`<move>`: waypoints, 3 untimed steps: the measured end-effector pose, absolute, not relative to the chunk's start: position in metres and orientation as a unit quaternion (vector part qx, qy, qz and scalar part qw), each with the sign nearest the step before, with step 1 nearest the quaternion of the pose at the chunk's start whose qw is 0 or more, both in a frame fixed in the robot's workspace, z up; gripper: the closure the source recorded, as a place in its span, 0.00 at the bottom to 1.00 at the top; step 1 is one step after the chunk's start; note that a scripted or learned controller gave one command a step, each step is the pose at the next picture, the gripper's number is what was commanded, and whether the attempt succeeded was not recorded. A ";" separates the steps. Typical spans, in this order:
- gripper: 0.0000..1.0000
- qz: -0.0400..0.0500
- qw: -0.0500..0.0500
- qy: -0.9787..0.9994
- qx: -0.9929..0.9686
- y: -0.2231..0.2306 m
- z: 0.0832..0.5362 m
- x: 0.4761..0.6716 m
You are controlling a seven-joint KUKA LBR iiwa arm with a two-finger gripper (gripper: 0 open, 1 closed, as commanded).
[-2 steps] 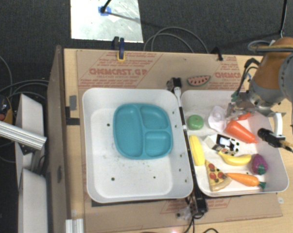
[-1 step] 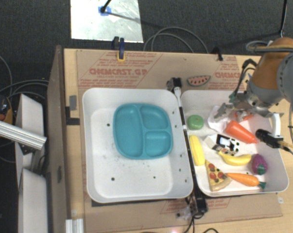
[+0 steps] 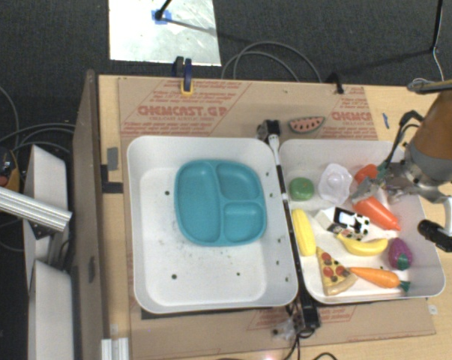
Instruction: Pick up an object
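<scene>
The right bin [image 3: 434, 280] holds several toy foods: a green ball [image 3: 301, 188], a clear cup [image 3: 335, 182], a yellow corn cob [image 3: 303, 232], a banana [image 3: 364, 244], a black-and-white block [image 3: 351, 220], a pizza slice [image 3: 335, 271], a carrot [image 3: 379, 277], a purple eggplant [image 3: 399, 253], a long orange-red piece [image 3: 377, 212] and a small red-orange piece [image 3: 364, 175]. My gripper [image 3: 383, 180] reaches in from the right and hangs low over the bin's far right part, just beside the small red-orange piece and above the long orange-red one. Nothing visibly sits in its grasp.
In the left bin [image 3: 147, 276] lies a teal divided plate [image 3: 220, 202]. A watermelon slice [image 3: 306, 124] rests on the cardboard behind the bins. A ridge where the two bins meet [image 3: 284, 201] runs between them. Cables lie behind the bench.
</scene>
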State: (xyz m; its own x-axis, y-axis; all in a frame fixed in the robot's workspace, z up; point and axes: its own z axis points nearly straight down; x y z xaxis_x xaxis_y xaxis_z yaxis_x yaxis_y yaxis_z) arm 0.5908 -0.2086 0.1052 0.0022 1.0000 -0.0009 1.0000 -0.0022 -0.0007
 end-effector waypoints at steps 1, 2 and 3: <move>0.00 0.002 0.000 0.710 0.704 -0.153 0.084 0.618; 0.00 0.000 0.003 0.706 0.708 -0.210 0.085 0.605; 0.00 -0.012 -0.016 0.706 0.707 -0.168 0.083 0.648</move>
State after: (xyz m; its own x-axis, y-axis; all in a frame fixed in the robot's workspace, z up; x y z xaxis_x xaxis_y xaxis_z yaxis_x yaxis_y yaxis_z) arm 0.6484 -0.1676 0.0832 0.0016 1.0000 0.0057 0.9993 -0.0013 -0.0386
